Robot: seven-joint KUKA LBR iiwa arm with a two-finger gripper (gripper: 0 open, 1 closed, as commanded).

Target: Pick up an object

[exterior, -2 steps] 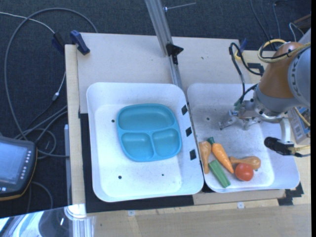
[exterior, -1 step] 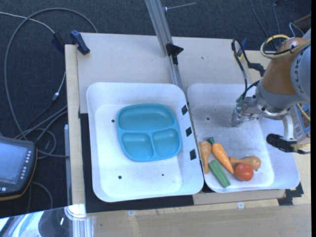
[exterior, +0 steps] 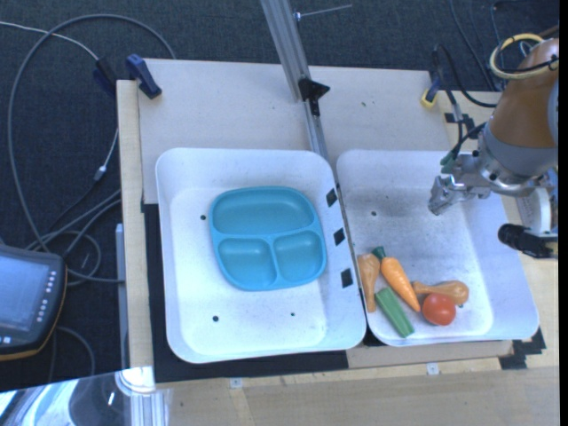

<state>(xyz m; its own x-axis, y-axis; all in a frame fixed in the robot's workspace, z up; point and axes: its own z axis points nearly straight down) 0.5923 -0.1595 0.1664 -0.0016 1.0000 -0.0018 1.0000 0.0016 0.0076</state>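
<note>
The likeliest targets are the toy foods heaped at about five o'clock in the right bin (exterior: 497, 264): a carrot (exterior: 398, 279) lying on a slant, a green piece (exterior: 393, 312) just below it, a red tomato (exterior: 438, 309) touching a pale orange piece (exterior: 451, 289), and another orange piece (exterior: 367, 279) pressed against the bin's left wall. They look like hollow plastic play food, so I judge them light, stiff and rather slick, apt to roll or squirt out of a pinch. The carrot seems the best choice: long, narrow, lying on top, with room on either side of its middle. Closing across that middle, square to its length, should hold; the round tomato offers less purchase, and the pieces at the wall leave little space for a finger.

The end effector (exterior: 441, 199) hangs over the bare upper part of the same bin, toward one o'clock from the heap and well apart from it, with nothing in its grip; how far open it stands cannot be told from here.

In the left bin (exterior: 177, 238) lies a blue divided plate (exterior: 266, 238). Both bins rest on the tabletop (exterior: 222, 105).
</note>
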